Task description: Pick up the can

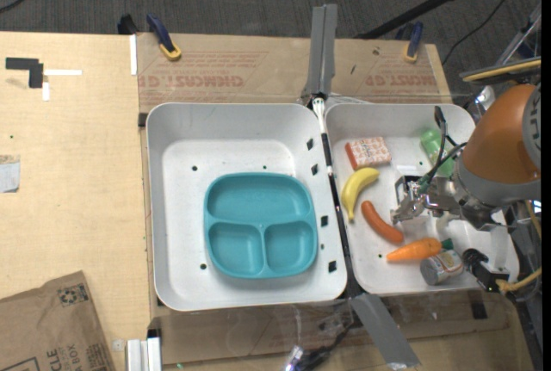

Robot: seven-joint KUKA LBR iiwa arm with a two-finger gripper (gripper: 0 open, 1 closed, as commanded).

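Note:
The can (441,267), grey metal with a green label, lies on its side in the right bin (375,118) near the front right corner. It sits just right of an orange carrot (414,251). My gripper (408,204) hangs over the middle of that bin, above and left of the can and apart from it. It is close to the right end of a red sausage (381,222). Nothing shows in its grasp.
In the right bin there are also a yellow banana (357,188), a small pink box (368,152) and a green object (430,142) at the back right. The left bin (168,188) holds a teal divided plate (260,225). The arm's orange band (508,137) overhangs the right rim.

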